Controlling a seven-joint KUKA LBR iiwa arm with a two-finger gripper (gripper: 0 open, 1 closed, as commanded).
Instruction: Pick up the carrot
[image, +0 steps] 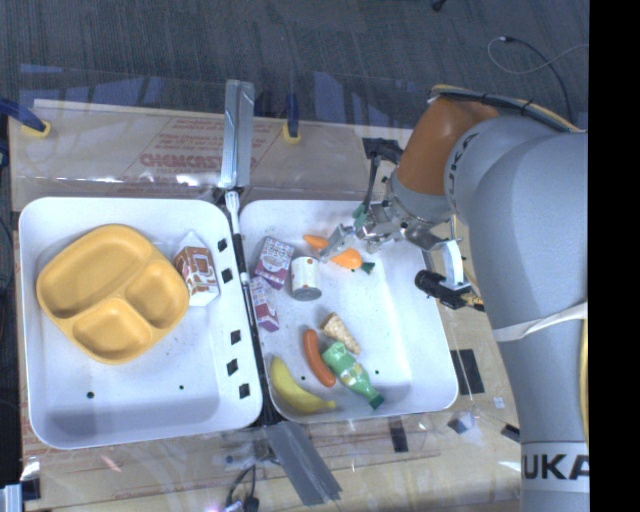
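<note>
The carrot (346, 259) lies in the right bin (425, 340), near its far edge, an orange piece with a small green stub at its right end. Just to its left sits a second, smaller orange piece (315, 241), which may be part of the same toy or a separate item; the view does not settle it. The jaws (352, 237) hang right over the carrot, their metal tips just above or perhaps touching its upper side. Whether they are spread or closed cannot be told from this slanted view, and nothing shows the carrot caught between them, so it should be counted as lying free in the bin.

The step in hand looks like the final descent and closing. To do it well, the arm should centre over the thick orange body and not the green stub (the stub looks too thin to give a firm hold), and should line the closing direction across the carrot's short width. It needs to go low enough that the tips pass on either side of the carrot instead of pressing on top, which would probably roll it away.

The neighbours matter too. A white cup (305, 277) stands near on the left, with a snack packet (274, 260) beyond it, so a straight-down approach is safer than a sideways sweep. The bin's far wall is close, leaving little room behind. After closing, a slow vertical lift would show whether the hold is real.
</note>
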